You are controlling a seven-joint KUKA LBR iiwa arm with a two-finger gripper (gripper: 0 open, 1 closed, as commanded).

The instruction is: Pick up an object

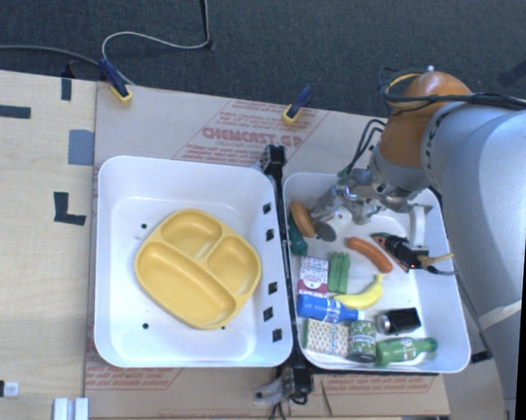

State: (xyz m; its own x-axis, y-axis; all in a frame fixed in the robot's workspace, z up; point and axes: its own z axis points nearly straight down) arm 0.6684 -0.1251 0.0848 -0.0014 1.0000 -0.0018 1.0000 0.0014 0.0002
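Tool (335,210) low in right bin (448,262); finger state indiscernible. Sausage (369,252) lies just right-below, long axis diagonal across bin.

Gripper (339,212) fingertips blurred, their gap unreadable, small items just beside it too blurred to name, arm (490,176) cut off at right edge

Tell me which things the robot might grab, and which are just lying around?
For the job: hand, hot dog, banana, blue bottle, green bottle, can, all in the right bin.

Lying about: yellow divided plate in the left bin, two clamps, black cable.
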